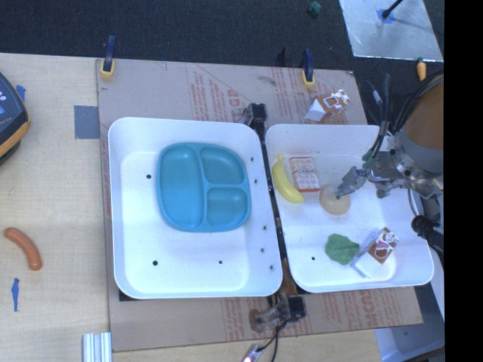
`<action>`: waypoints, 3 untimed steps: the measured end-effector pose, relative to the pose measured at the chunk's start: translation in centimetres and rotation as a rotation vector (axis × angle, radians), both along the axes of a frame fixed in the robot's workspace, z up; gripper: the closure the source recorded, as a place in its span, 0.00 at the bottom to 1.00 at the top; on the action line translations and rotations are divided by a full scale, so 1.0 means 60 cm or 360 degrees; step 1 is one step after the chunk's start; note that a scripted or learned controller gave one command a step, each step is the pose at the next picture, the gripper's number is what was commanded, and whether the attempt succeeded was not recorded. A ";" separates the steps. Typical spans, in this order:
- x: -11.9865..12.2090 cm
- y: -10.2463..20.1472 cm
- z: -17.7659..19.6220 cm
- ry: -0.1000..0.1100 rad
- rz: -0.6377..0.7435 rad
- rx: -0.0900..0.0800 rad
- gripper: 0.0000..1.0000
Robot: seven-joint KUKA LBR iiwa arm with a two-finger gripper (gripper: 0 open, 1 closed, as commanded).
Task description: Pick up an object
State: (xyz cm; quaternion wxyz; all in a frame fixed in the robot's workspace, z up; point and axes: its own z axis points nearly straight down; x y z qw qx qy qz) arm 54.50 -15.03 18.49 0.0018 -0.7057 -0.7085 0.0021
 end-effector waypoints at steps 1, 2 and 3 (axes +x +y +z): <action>0.025 0.042 -0.094 0.0000 0.0003 0.0000 0.00; 0.084 0.086 -0.147 -0.0024 0.0003 -0.0009 0.00; 0.085 0.082 -0.128 -0.0025 0.0003 -0.0013 1.00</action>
